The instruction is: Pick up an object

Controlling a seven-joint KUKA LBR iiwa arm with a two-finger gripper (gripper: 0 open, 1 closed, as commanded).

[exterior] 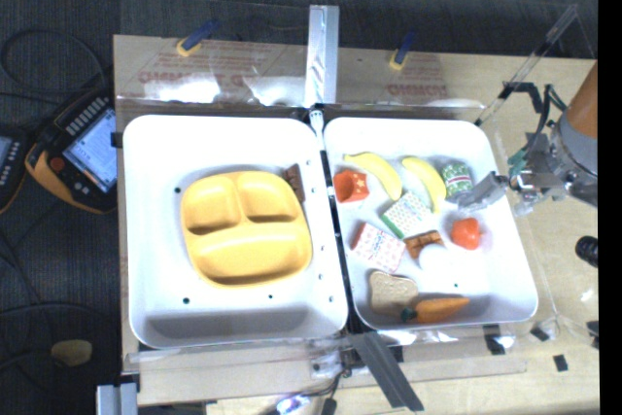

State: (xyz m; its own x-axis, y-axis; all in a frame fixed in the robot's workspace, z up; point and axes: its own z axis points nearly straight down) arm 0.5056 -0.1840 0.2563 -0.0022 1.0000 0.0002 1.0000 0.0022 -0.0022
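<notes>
Arm (583,117): you have it at the right edge of the frame, orange band showing, wrist over the bench beside the right bin.
Gripper (483,192): it points left over the right bin's (505,301) right side; whether its pincer is apart or together you cannot tell.
Nearest objects: red tomato (466,232) just below the tip; green-labelled can (457,178) just left of it.
Other right-bin contents: two bananas (377,172), a red piece (351,186), small cartons (405,214), bread slice (391,290), carrot (439,308) at lower centre.
Left bin (155,306): yellow divided tray (247,225), lying flat at centre.
Left of frame: handheld pendant (83,155) on the dark floor.
</notes>
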